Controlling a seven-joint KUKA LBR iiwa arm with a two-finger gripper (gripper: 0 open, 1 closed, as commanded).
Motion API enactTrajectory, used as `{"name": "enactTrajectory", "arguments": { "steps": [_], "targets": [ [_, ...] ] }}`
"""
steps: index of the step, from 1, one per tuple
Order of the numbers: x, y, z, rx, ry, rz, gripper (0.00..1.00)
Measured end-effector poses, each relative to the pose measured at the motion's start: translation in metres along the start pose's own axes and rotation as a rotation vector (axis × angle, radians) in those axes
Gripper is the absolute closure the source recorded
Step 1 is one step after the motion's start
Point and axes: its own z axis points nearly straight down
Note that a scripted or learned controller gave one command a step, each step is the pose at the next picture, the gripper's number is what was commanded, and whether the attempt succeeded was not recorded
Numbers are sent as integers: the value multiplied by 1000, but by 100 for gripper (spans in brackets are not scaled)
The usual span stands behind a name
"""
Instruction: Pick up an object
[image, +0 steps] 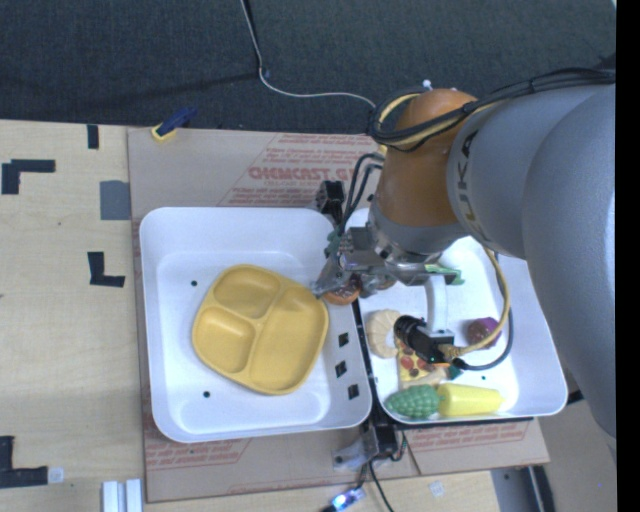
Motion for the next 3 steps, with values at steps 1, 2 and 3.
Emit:
{"name": "enactTrajectory", "arguments": {
  "steps": [1, 2, 3],
  "targets": [
    [7, 1, -19, -1, 0, 0, 100],
    [4, 2, -18, 0, 0, 1, 100],
    [5, 5, -18, 0, 0, 0, 100]
  ]
}}
